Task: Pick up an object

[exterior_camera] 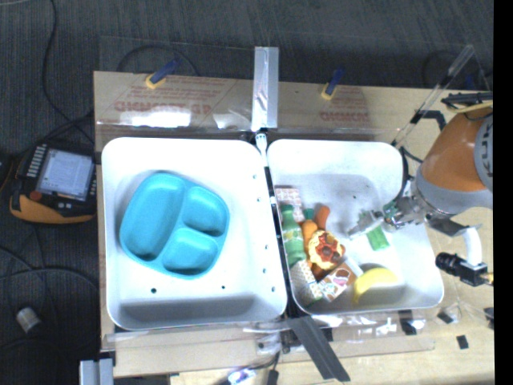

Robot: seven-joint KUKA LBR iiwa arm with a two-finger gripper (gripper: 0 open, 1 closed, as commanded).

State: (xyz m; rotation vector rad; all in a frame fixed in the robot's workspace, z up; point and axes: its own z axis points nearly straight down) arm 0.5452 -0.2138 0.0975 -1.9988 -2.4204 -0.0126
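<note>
From the camera view: right bin (353, 171) taken as the landmark, with arm (453, 171) entering over its right rim and gripper (370, 221) low inside, right of the toy pile (317, 251). State of the jaws impossible to tell; something green (377, 239) just beside the tips, not visibly gripped. Yellow piece (375, 279) near the front wall. Left of the landmark, blue tray (172, 223) in the other bin (128, 295). Pick apparently not completed; grasp and lift left, by this view.

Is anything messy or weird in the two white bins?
A bit. In the right bin, the toys are heaped against its left wall, the yellow banana apart. The left bin holds a blue divided tray lying crooked. Nothing looks spilled or broken.
</note>
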